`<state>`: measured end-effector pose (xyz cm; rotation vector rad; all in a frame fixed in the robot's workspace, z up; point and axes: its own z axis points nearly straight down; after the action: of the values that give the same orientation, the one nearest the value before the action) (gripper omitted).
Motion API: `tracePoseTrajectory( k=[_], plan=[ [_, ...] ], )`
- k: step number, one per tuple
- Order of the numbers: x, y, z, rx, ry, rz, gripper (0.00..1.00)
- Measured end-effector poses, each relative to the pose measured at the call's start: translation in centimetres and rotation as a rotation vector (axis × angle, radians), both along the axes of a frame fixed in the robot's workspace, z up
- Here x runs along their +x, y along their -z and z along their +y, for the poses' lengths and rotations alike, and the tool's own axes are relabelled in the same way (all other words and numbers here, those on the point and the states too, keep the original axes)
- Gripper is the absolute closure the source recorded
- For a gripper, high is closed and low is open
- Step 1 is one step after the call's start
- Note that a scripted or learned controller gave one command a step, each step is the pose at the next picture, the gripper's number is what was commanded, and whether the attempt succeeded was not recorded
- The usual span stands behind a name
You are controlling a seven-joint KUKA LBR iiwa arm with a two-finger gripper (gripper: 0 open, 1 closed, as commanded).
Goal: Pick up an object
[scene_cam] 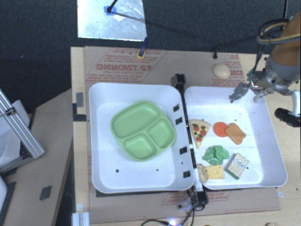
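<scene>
- Bright, even overhead light; both white bins (141,91) render near-white with little surface detail
- Glare on the foil sheet (112,13) at top
- Soft, short shadows beneath the green tray (142,130)
- Dark carpet (37,32) underexposed and grainy
- Overall focus slightly soft; arm (284,55) at right edge mildly blurred

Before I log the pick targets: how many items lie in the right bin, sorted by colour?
Red/orange: 3, the pizza slice, the red disc, the orange bread piece
Green: 2, the leafy greens, the green-edged packet
Yellow: 1, the cheese piece
Total: 6
</scene>
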<state>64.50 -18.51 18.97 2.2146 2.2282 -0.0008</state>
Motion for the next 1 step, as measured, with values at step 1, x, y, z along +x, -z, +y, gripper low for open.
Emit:
tracePoseTrajectory(
  k=[1],
  plan=[
    [1.08, 5.08, -0.02, 0.000, -0.001, -0.001, 0.00]
  ],
)
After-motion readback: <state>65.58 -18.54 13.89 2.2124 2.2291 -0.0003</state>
